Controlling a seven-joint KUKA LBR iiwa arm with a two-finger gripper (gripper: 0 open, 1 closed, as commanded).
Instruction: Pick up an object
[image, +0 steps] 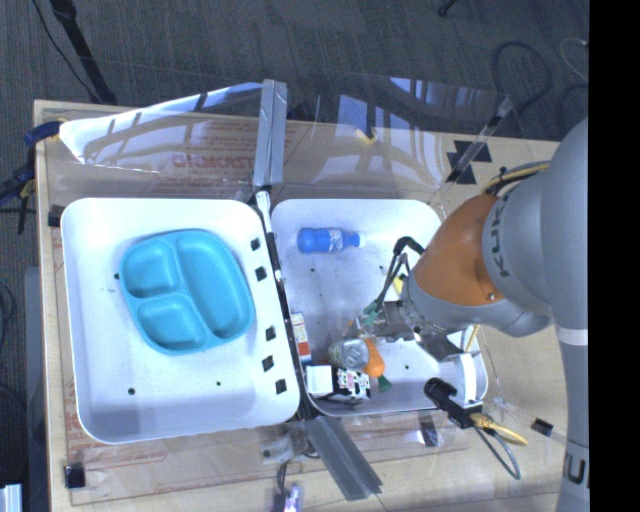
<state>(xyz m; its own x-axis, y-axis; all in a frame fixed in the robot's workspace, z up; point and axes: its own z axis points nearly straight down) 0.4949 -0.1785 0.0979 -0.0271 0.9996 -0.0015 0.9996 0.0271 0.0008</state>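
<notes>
Blue bottle (327, 240) lying on its side at the right bin's (300, 215) far end

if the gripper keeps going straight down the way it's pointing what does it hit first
Probably the small cluster at the right bin's near end: the gripper points down beside the orange piece and silvery object. Depth is unclear from above, so it might reach the bin floor instead.

A divided tray (186, 290) is set in the left bin (90, 400); a bottle (327, 240) is laid at the right bin's (300, 215) far side; small items (355, 365) are clustered near its front edge.
</notes>
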